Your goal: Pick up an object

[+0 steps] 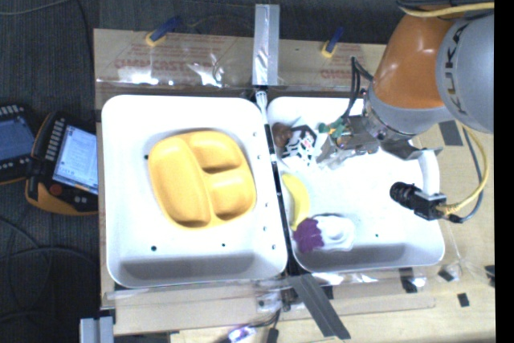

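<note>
Hanging low in the right white plastic bin (418, 249), the metal two-finger hand (341, 144) is hovering just right of a small dark-and-white toy (295, 140) at that bin's upper-left corner. How far it is parted I cannot tell; nothing is visibly sitting between its tips. A curved yellow banana (295, 197) and a purple-and-white plush lump (323, 233) are lying below the toy. Risk, as I judge it: closing short of the toy, or nudging it against the bin wall. A yellow divided plastic tray (202, 177) is resting in the neighbouring bin (128, 253).
</note>
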`<state>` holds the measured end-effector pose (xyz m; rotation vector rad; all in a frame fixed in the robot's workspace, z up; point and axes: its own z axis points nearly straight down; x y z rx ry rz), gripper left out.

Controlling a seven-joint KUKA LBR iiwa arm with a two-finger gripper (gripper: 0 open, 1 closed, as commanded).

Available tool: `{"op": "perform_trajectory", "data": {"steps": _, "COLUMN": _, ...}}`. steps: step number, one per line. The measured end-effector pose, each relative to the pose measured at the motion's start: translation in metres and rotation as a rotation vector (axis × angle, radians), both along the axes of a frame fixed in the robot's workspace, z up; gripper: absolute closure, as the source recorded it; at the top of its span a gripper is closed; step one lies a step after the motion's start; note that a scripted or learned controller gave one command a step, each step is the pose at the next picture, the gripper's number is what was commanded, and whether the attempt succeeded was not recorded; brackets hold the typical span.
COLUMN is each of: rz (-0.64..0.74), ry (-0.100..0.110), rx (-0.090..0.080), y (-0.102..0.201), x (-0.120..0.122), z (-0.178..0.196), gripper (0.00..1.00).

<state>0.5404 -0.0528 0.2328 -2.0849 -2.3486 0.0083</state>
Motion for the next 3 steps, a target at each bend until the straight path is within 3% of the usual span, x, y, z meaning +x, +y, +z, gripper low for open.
{"op": "perform_trajectory", "data": {"steps": 1, "rz": 0.017, "ry": 0.001, "rx": 0.001, "y": -0.007, "x": -0.025, "z": -0.015, "gripper": 1.00}}
{"op": "perform_trajectory", "data": {"steps": 2, "rz": 0.116, "ry": 0.002, "rx": 0.003, "y": 0.050, "x": -0.013, "z": -0.052, "gripper": 1.00}}
{"op": "perform_trajectory", "data": {"steps": 3, "rz": 0.029, "ry": 0.002, "rx": 0.002, "y": 0.147, "x": -0.011, "z": -0.025, "gripper": 1.00}}
